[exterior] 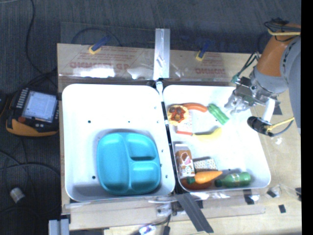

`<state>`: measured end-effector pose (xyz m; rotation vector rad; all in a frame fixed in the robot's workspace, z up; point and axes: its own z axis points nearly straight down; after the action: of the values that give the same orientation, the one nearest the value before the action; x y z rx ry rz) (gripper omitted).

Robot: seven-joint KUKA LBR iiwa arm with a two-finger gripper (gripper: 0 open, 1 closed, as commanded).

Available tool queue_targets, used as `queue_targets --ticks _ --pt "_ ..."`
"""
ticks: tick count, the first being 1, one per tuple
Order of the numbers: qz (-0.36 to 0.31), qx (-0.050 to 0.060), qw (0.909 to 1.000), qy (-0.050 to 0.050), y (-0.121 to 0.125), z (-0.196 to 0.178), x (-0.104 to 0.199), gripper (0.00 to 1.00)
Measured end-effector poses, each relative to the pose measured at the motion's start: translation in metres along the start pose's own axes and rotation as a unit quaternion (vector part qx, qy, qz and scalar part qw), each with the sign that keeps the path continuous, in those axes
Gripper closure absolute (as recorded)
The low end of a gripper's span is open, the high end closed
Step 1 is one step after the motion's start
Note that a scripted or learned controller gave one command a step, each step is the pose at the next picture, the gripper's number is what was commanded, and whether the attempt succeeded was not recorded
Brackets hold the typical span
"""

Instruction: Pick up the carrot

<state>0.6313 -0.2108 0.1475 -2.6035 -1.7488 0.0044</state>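
- The gripper [238, 103] hangs over the upper right of the right bin [254, 146], holding nothing, so the reach looks barely begun.
- The carrot [208, 177] lies by the near wall, between a snack bar [203, 164] and a green bottle [234, 179].
- The next move calls for crossing the bin toward its near wall, then lowering.
- I cannot tell how the gripper is set; its tip is small and blurred.

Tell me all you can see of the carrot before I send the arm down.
The carrot is a short orange toy piece, smooth and plastic-looking, thick at its left end and tapering to the right. It lies flat, roughly level in the view, near the front wall of the right bin. A brown packet sits at its upper left, a green vegetable at its right tip. The gripper is far off, near the bin's back right.
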Motion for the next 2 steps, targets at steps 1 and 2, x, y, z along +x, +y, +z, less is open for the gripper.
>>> queue_targets --ticks 1,2 --pt "0.0 0.0 1.0 0.0 0.0 0.0 -0.0001 0.0" --pt "0.053 -0.002 0.9986 0.0 0.0063 -0.004 -0.0027 0.0"
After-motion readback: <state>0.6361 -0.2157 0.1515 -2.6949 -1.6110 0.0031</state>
